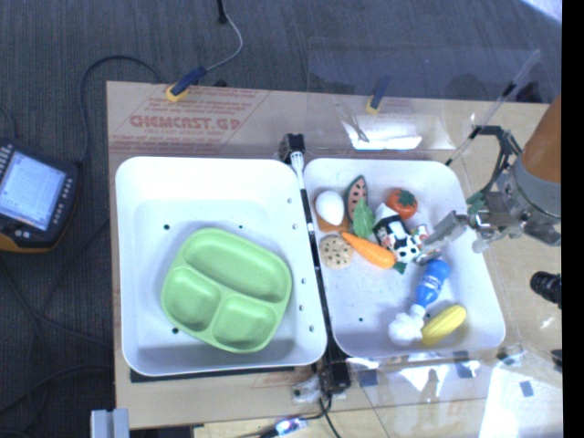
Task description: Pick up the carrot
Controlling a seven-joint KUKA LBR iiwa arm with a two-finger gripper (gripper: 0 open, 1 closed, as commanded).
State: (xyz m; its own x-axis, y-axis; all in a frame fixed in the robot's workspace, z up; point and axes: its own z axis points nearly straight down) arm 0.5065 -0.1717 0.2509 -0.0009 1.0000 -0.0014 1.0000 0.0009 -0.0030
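Note:
The carrot (369,248) is orange with a green leafy top and lies slantwise in the middle of the right bin (474,190). It sits between a cookie (336,251) and a black-and-white cow toy (399,235), touching the toy. My gripper (447,229) hangs over the right side of that bin, to the right of the carrot and apart from it, just past the cow toy. Nothing shows held in it.
The right bin also holds an egg (329,208), a watermelon slice (355,192), a tomato (401,203), a blue bottle (432,281), a yellow fruit (443,322) and a white piece (403,328). A green divided plate (228,287) lies in the left bin (146,190).

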